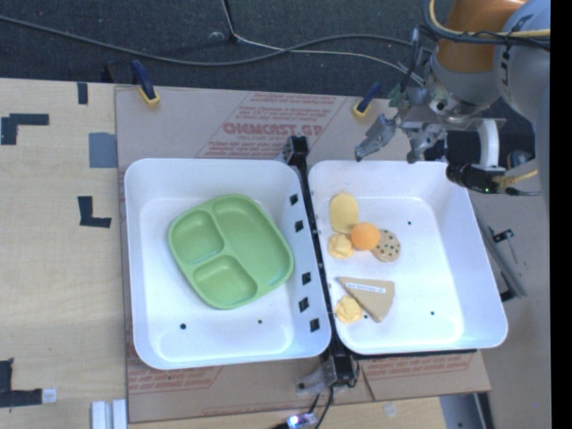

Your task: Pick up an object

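Gripper high over the right bin's far rim, nothing between its fingers

Gripper [393, 141] hanging above the far edge of the right bin [447, 302], fingers spread apart and empty. One dark finger slanting down-left toward the cardboard, the other pointing down near the bin's rim. Grey arm with orange band [487, 16] coming in from the upper right corner.

Down in the right bin, a cluster of small food pieces toward the left half, well apart from the gripper. Pale yellow oval piece [343, 211] farthest back. Orange ball [365, 237] just in front, touching a small yellow lump [340, 246] on its left and a speckled cookie [386, 246] on its right. Nearer the front, a tan wedge [371, 295] lying flat, with another yellow lump [349, 309] tucked against its left corner.

Over in the left bin [152, 311], a green divided plate [231, 250] with three compartments, lying flat and turned at an angle, roughly centred.

Between the two bins, a black divider strip [306, 239] running front to back. Both bins sitting on a cardboard sheet [268, 123] printed in red, pinned at the back by two yellow-and-blue clamps [145, 88]. Pale wooden surface [54, 257] off to the left, marked with dark tape pieces. Black cables [223, 25] trailing across the dark floor behind.
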Available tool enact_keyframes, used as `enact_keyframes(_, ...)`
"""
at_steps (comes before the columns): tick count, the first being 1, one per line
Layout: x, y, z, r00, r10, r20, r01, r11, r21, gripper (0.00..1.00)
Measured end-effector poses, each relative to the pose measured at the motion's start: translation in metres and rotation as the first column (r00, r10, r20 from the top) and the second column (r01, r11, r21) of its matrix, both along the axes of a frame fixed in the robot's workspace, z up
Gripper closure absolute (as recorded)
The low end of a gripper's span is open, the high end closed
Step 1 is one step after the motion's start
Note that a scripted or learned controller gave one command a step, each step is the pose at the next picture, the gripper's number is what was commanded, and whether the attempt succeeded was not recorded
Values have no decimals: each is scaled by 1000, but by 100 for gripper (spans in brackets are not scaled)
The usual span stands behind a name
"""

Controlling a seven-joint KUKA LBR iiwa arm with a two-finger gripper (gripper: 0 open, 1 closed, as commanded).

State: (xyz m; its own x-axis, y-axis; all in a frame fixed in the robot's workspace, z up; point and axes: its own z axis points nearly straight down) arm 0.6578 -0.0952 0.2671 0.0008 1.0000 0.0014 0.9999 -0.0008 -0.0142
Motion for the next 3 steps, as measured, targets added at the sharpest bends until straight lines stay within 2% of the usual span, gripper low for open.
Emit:
enact_keyframes(1,2,0,8,1000,3,13,-3,1000,-1,0)
enact_keyframes(3,3,2,-120,1000,3,8,-3,1000,-3,0)
